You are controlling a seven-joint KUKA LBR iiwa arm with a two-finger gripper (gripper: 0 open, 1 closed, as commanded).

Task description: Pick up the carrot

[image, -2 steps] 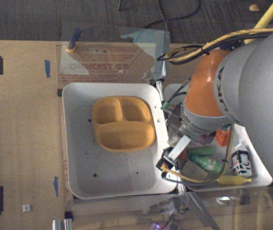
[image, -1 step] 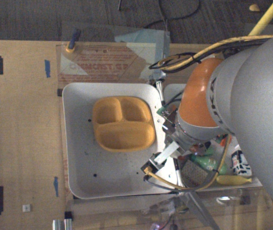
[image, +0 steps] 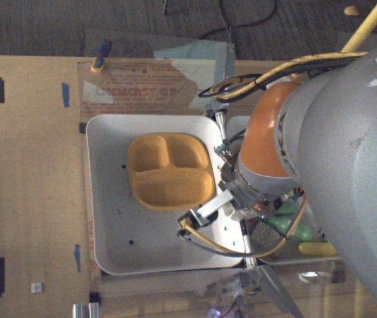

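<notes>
Two shallow white bins sit side by side on the tabletop [image: 29, 197]. Left bin [image: 108, 237] holds an orange divided tray [image: 169, 171]. The grey arm [image: 347, 158], with its orange band [image: 268, 138], hangs over the seam between the bins, covering most of the right bin [image: 307, 260]. State of the jaws: cannot be told. No carrot can be picked out; a green item [image: 282, 221] and a yellow item [image: 317, 248] show beside the arm.

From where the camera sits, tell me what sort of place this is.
Most likely a robotics lab bench: a grey arm reaches over white bins, one holding an orange divided plate, with blue tape marks on the board and carpet beyond.
</notes>
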